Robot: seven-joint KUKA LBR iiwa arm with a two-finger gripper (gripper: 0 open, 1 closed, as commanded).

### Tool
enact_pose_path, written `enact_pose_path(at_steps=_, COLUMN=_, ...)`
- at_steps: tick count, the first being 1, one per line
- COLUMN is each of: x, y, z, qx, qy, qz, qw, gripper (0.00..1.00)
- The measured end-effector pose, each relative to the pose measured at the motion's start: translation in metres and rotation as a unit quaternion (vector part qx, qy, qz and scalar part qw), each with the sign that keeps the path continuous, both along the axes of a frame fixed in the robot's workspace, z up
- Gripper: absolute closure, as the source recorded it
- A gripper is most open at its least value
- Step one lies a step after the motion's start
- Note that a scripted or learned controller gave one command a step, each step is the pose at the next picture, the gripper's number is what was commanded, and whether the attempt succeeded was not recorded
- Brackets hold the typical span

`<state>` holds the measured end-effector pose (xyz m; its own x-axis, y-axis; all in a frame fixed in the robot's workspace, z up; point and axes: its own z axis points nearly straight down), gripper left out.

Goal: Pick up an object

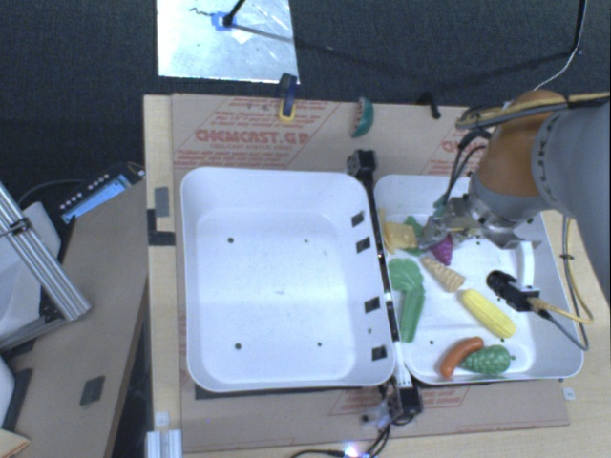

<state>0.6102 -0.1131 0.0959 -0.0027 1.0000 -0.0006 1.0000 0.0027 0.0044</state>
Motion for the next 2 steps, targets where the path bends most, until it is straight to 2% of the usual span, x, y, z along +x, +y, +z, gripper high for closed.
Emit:
enact_pose_path(at_steps=1, x=0.063, y=0.078, z=0.096, qx=0.0009, qy=-0.006, qz=0.005, qw=1.0, gripper=1.0)
enact_pose_path(at_steps=2, x=0.059, y=0.175, z=0.154, qx=0.0018, qy=-0.002, qz=0.005, qw=1.0, gripper=1.0)
